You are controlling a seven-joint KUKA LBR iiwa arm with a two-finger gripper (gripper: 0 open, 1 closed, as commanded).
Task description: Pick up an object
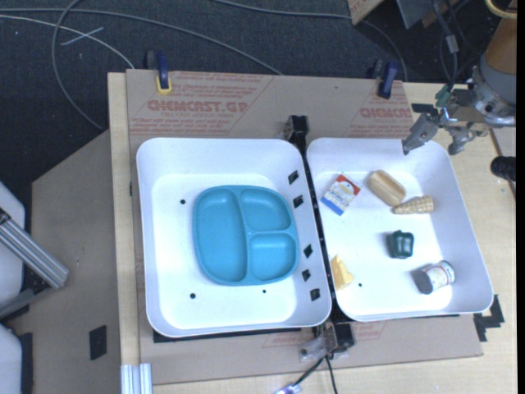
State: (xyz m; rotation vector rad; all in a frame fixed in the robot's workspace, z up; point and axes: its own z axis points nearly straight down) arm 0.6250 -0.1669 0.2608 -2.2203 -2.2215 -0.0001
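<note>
The gripper (435, 135) hangs at about two o'clock in the view, above the far right corner of the right bin (467, 245), with its jaws spread apart and nothing between them; the arm (496, 80) comes in from three o'clock; inside the right bin a tan bread-like roll (385, 186) lies toward twelve o'clock, with a small cone-shaped pastry (413, 207) just beside it at its five o'clock; a small red and white packet (340, 194) rests toward ten o'clock of that bin, near the divide; a dark green pepper-like object (400, 244) sits near the bin's centre; a small white jar with a grey lid (433, 277) lies on its side toward five o'clock; a yellow wedge (341, 272) lies at seven o'clock against the near left wall; the left bin (156, 171) carries a blue divided plate (245, 235) at its centre; both bins rest on the tabletop (205, 97), a brown board clamped at twelve o'clock by two blue clips (163, 71)
</note>
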